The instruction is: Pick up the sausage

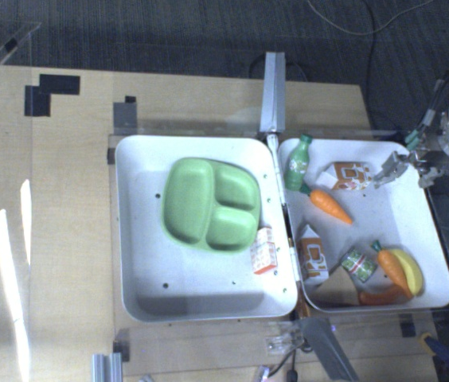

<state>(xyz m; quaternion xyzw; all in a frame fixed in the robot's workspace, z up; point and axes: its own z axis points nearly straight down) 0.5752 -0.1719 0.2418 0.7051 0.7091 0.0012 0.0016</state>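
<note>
Table [57,213]: pale wood-grain top, with glare streaks along its left side. Two black marks [49,92] sit at its far left corner. Floor [169,14] beyond the far edge: dark grey carpet. A thin cable [368,18] loops across it at upper right. A metal post [273,94] stands at the table's far edge, near centre.

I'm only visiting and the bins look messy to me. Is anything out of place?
One thing: a small carton in the left bin lies tipped against the edge of the upside-down green tray. The right bin is just a loose jumble of toy food.
</note>
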